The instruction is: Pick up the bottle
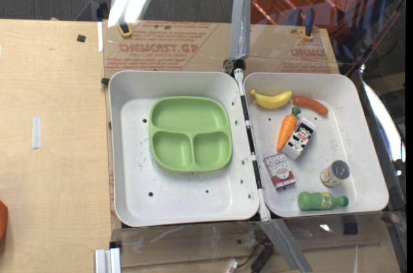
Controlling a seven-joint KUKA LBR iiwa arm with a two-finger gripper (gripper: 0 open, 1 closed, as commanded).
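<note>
Right now the green bottle (322, 201) lies on its side at about 5 o'clock in the right bin (361, 97), pressed along the near wall, probably where it rolled to rest. A small can (335, 173) stands just beside it at 12 o'clock, and a red carton (279, 171) sits near it at 10 o'clock. You'll likely want a top-down approach across its body, since wall and can crowd it. You cannot tell the claw's state.

fixed overhead camera, slanted over bins (122, 136)
</note>
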